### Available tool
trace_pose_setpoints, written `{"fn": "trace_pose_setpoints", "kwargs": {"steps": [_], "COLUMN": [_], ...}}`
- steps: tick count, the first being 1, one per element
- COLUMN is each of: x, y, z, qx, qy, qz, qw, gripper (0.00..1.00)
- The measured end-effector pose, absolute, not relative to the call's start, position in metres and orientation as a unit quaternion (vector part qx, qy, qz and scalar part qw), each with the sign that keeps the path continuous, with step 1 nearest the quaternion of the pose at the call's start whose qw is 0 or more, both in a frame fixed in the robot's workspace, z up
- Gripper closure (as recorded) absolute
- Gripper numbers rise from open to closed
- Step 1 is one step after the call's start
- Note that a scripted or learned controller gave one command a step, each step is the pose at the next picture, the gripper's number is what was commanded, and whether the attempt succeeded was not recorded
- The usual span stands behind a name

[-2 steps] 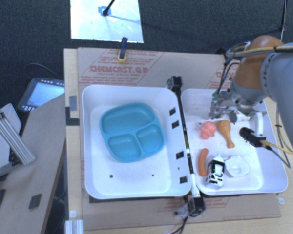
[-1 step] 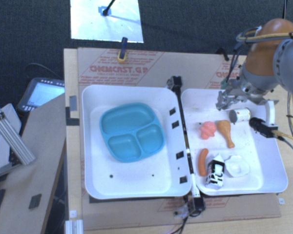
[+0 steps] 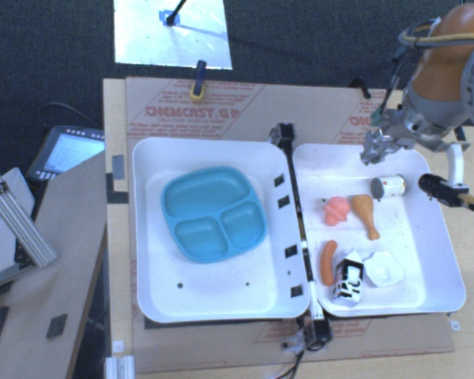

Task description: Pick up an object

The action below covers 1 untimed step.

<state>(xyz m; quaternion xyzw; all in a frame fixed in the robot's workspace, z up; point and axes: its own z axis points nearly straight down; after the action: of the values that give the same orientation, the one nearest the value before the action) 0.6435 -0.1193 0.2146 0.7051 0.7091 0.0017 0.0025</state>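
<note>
The right bin point(image 3: 426, 235) holds a pink toy point(image 3: 336, 210), a tan chicken drumstick point(image 3: 366, 212), a small white and grey cylinder point(image 3: 388, 186), an orange carrot-like piece point(image 3: 328, 261), a black and white carton point(image 3: 348, 279) and a white lump point(image 3: 383, 268). My gripper point(image 3: 372, 151) hangs over the far edge of the right bin, just behind and to the left of the cylinder. Nothing shows between its fingers.
The left bin point(image 3: 150, 290) holds a blue divided tray point(image 3: 214, 212). A black divider with clips point(image 3: 295, 219) runs between the bins. A yellow clamp point(image 3: 198, 88) sits on the cardboard behind them. A tablet point(image 3: 65, 155) lies at the left.
</note>
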Motion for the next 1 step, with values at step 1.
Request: {"fn": "trace_pose_setpoints", "kwargs": {"steps": [1], "x": [0.6406], "y": [-0.0723], "z": [0.2242], "qx": [0.704], "qy": [0.71], "qz": [0.0011], "qw": [0.001], "gripper": [1.0]}}
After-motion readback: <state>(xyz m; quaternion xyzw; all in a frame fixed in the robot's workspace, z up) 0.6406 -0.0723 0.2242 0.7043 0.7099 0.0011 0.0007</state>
